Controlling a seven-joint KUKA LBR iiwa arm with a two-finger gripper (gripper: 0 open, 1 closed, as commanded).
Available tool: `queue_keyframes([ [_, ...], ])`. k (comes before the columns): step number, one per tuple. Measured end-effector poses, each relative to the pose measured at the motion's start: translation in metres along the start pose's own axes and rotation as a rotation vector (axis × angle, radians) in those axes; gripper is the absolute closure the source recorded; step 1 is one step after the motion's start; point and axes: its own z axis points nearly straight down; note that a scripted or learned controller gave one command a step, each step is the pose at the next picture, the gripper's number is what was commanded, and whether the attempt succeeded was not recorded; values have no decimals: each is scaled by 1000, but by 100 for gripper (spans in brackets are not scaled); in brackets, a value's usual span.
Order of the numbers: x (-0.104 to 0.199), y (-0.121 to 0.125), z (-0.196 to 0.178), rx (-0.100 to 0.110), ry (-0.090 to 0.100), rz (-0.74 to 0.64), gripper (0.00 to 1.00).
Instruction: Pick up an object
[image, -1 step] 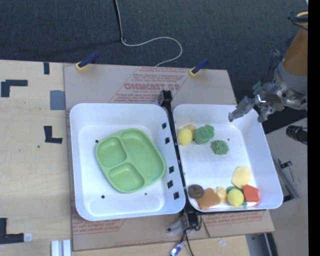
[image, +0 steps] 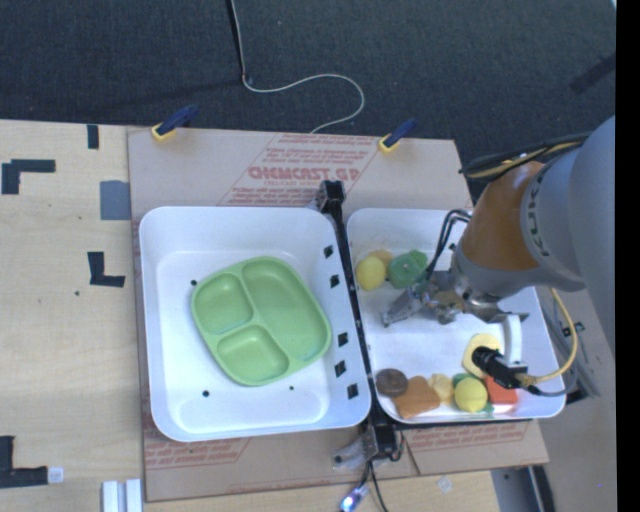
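The right bin holds small toy foods. A yellow lemon-like piece and a green piece lie at its far left. Along the front edge sit a brown round piece, a tan piece, a yellow-green ball and a red-orange piece. A yellow ring-shaped piece lies at the right. My gripper reaches in from the right, low over the bin's middle, pointing left. Its tips lie just below the green piece. Nothing shows between them.
The left bin holds a green divided plate. A black divider with clips runs between the bins. The arm's orange band and grey body cover the right bin's far right corner. A cable lies behind the bench.
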Motion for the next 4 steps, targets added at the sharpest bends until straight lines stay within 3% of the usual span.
queue_keyframes([
  [1, 59, -83, -110, 0, 3, -3, 0],
  [2, 56, -80, -115, 1, 1, 0, 100],
  [3, 138, -34, -203, -15, 2, -11, 100],
  [4, 139, -81, -275, -8, 1, -2, 100],
])
